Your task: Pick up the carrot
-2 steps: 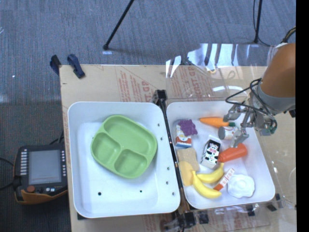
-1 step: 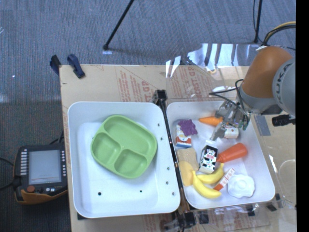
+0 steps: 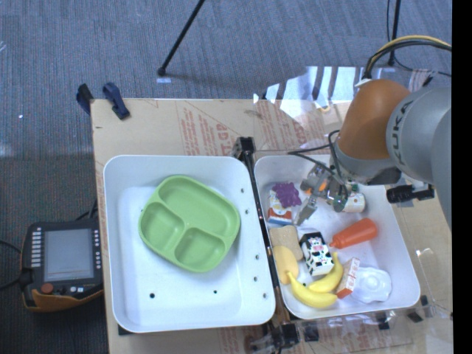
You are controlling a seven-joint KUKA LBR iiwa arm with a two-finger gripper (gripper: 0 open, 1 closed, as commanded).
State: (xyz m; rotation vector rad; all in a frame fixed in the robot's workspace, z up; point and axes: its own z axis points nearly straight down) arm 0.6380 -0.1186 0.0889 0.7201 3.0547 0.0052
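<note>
Carrot (image 3: pixel 355 233) in right white bin (image 3: pixel 404 260), perhaps on cardboard-topped bench (image 3: pixel 177 127).

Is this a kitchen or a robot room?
Probably a robot lab: a grey arm reaches over white bins holding toy food like a carrot, with a control pendant alongside.

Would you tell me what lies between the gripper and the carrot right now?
In the camera view, only bare white bin floor separates the gripper from the carrot, which lies just beyond it toward the bin's near right.
</note>
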